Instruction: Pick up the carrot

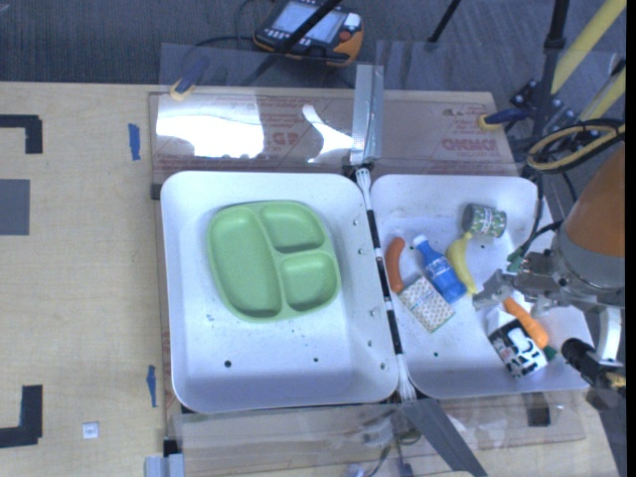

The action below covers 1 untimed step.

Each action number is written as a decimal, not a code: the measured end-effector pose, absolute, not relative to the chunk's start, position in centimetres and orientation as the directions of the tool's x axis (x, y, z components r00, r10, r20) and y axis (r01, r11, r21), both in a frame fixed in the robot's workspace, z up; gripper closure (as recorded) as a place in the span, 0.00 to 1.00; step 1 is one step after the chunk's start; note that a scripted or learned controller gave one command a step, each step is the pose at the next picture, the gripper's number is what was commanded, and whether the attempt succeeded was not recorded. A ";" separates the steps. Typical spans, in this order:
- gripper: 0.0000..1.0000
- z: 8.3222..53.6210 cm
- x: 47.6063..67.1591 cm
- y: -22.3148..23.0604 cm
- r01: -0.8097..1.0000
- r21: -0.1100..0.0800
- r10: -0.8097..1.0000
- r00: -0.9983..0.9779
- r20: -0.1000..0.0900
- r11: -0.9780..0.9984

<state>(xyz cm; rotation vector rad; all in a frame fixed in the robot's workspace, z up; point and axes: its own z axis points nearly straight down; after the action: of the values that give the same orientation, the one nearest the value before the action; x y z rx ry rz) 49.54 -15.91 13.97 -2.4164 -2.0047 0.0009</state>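
Nearest my lens: a black-and-white carton, boxy and printed, lying at the front of the right bin, a shallow tray of glossy white plastic.

Carrot: short, tapered, bright orange, lying just behind the carton and seemingly touching it, right beneath the arm's metal wrist hardware.

Pincer: grey metal, low over the right bin beside the carrot's upper end. I cannot tell how far it is open, nor whether it grips anything.

Also in the right bin: a blue bottle with a white cap, a curved yellow banana, a small green-labelled can on its side, an orange-red sausage shape, and a flat speckled packet.

Left bin: same white plastic, holding a pale green divided plate with three smooth compartments.

Surface: light wood grain, marked with black squares and blue tape.
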 end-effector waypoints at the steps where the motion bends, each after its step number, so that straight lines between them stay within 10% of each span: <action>1: 0.00 9.2 48.6 -20.5 0.946 0.000 0.945 0.326 0.022 -0.326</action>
<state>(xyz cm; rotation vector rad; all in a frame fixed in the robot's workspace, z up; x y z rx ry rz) 48.60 -20.49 9.25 -2.5467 -1.8164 -0.0280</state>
